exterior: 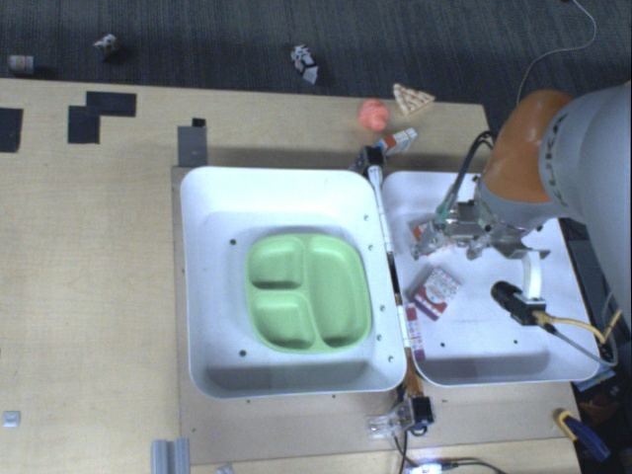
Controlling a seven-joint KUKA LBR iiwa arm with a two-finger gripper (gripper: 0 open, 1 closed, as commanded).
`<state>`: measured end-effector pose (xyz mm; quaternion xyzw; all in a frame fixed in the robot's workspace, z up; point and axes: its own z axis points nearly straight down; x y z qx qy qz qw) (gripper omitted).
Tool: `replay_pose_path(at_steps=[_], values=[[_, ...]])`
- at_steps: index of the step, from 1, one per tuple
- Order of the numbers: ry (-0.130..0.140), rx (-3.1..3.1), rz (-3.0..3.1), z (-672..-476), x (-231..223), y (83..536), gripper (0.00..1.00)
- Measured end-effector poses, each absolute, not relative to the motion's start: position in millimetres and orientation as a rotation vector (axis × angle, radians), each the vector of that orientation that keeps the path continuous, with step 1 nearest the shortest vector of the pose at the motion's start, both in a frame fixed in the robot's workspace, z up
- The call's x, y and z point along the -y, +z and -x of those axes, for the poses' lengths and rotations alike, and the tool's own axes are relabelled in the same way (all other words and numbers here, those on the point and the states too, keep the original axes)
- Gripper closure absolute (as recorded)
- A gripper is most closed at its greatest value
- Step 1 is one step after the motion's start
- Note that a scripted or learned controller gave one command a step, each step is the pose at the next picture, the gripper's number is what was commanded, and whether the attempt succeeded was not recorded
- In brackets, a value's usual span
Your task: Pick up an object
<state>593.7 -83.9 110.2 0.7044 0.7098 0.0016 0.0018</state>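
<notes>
My gripper (452, 233) hangs low over the back half of the right bin (474, 358), under the grey arm with the orange band. Just in front of it, on the bin floor, lies a small red and white packet (434, 291), apart from the gripper. A small reddish and white scrap (421, 232) sits at the gripper's left side; whether it touches is unclear. The left bin (212, 265) holds a light green divided plate (306, 290).
Behind the bins on the bench lie a pink ball (373, 115), a wedge-shaped toy (413, 98) and a small red and white tube (397, 142). Dark patches mark the bench's back left. A few small items lie on the floor beyond.
</notes>
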Motion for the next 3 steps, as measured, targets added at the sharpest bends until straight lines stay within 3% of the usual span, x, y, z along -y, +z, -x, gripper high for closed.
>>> replay_pose_path(at_steps=[1, 2, 3], values=[[0.008, -2.22, -2.215, -537.2, 91.2, 87.0, 0.0], [0.014, -2.219, -2.21, -539.2, 90.6, 98.5, 1.0], [0.005, -2.225, -2.216, -499.2, 19.9, 184.7, 1.0]])
